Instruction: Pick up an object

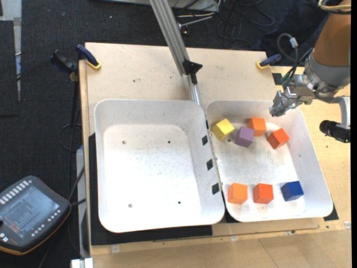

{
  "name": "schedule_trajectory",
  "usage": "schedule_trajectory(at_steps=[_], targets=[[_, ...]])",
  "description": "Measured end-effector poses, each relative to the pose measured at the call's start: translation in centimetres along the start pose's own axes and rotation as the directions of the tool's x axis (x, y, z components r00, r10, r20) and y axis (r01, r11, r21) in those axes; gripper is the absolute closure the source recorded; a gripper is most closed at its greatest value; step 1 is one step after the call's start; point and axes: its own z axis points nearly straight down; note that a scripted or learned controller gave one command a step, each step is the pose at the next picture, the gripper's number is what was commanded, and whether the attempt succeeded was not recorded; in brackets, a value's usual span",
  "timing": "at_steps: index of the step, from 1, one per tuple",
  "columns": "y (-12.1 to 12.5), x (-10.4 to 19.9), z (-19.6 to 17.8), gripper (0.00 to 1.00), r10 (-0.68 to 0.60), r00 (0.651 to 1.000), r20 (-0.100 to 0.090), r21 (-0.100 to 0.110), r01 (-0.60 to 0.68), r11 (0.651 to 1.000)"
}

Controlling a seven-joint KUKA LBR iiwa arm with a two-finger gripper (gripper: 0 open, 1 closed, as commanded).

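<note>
1. Gripper (pixel 277 110) hangs over the far right part of the right bin (pixel 312 166), near that bin's far rim. The arm's orange band (pixel 334 35) sits up and to the right of it.
2. Fingers: the tip is small and dark against the bin. I cannot tell how far apart the fingers stand. Nothing shows between them.
3. Seven cubes lie in the right bin, none touching the gripper.
4. Far cluster, left to right: yellow cube (pixel 223 129), purple cube (pixel 244 137), orange cube (pixel 257 126), red-orange cube (pixel 278 138).
5. The yellow cube lies close to the divide between the bins. The purple cube is just beside it and appears to touch the orange cube's near left corner.
6. The red-orange cube is the closest to the fingers. It lies just nearer than the tip, almost straight below it in the view, and is tilted on the bin floor.
7. The orange cube lies to the left of the tip and slightly nearer.
8. Near row, left to right: second orange cube (pixel 237 193), red cube (pixel 263 194), blue cube (pixel 292 190). All are well apart from the gripper.
9. Left bin (pixel 111 116) shows a speckled floor.
10. A teach pendant (pixel 28 214) lies at the near left, off the bench.
</note>
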Motion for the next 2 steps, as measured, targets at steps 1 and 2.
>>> schedule_trajectory(at_steps=[1, 2], targets=[[-1.8, 4.4, 0.9, 1.00, -0.003, 1.000, -0.003, 0.006, 0.003, 1.000], [-3.2, 10.5, 0.2, 1.00, -0.005, 1.000, -0.004, 0.006, 0.005, 1.000]])
